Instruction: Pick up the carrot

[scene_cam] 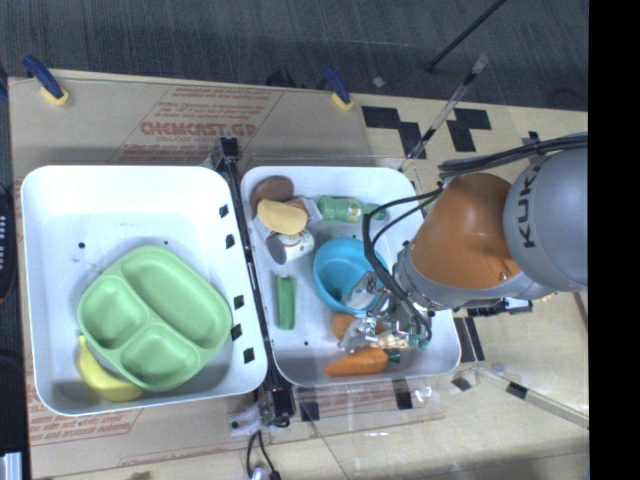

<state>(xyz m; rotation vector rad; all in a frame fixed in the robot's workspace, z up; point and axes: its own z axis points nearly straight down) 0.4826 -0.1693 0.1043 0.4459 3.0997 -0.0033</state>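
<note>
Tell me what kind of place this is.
Probably a robot lab's grasping test bench, not a kitchen: two white bins clamped onto a cardboard-covered bench, toy food such as a carrot, and a KUKA arm reaching in.

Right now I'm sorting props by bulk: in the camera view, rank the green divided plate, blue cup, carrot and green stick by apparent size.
1. green divided plate, by far largest
2. blue cup
3. carrot and green stick: similar length, too close to rank; the carrot looks slightly thicker.

Orange carrot (357, 363), flat, right bin's near wall
</note>
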